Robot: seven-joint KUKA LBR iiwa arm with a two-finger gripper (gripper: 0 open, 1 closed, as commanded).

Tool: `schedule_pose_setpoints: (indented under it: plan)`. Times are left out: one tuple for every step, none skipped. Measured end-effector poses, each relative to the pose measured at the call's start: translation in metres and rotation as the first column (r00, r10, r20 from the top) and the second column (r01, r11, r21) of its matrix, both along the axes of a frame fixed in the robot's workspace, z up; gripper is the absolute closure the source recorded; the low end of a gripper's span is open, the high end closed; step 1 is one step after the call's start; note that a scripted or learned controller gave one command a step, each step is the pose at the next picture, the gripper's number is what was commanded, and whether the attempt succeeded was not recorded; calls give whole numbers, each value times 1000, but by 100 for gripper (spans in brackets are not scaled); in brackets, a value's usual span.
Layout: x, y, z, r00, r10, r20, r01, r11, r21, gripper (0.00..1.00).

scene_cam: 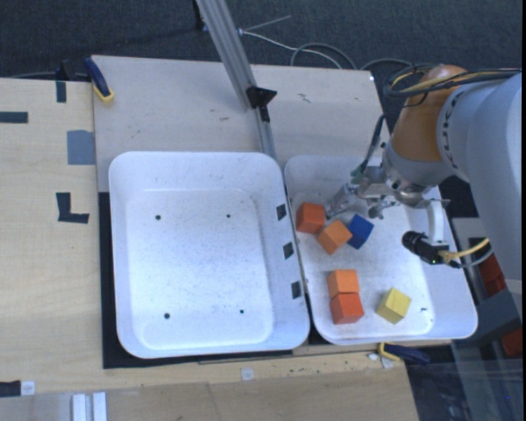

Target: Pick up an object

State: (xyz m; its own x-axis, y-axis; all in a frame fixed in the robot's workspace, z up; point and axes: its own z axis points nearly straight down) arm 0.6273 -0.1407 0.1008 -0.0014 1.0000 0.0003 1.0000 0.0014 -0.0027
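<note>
No readable text, label, brand, number or sign appears anywhere on the bench, the two white bins, the coloured blocks or the robot arm; the dark patches on the wooden board point(35, 209) at left are plain tape shapes, not letters, and the small dark tabs along the left bin's rim point(287, 251) are too small to show any writing

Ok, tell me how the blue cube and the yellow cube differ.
The blue cube lies right by the pincer, touching an orange block; the yellow cube lies alone near the bin's front edge, apart from the arm. The blue cube is partly hidden; the yellow cube is in full view. Both are small, tilted cubes in the right bin.
</note>
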Motion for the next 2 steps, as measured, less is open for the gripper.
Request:
schedule_pose_setpoints:
  plan:
    - [-52, 6, -9, 1000, -2, -1, 2, 1000, 0, 0]
    - [-49, 52, -9, 1000, 4, 0, -4, 1000, 2, 0]
